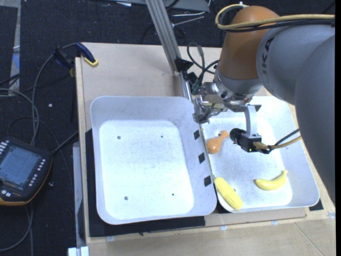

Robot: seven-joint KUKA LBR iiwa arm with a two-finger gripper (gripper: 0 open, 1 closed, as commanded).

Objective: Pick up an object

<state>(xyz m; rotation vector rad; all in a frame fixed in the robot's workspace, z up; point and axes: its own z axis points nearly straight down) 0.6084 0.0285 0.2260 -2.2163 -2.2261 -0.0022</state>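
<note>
Overhead, the grey arm (287,52) reaches in from the right and hangs over the far part of the right bin (298,196). Its gripper (209,111) sits near the wall shared with the left bin (106,116); whether it is apart, together or clamped on something cannot be told from this angle. Three things lie in the right bin. An orange pear-like toy (216,143) rests just near of the gripper, close to the shared wall. A corn cob (228,193) lies at the near left corner. A banana (272,181) lies to its right, near the front wall. A black pendant (18,169) sits on the floor at far left.
</note>
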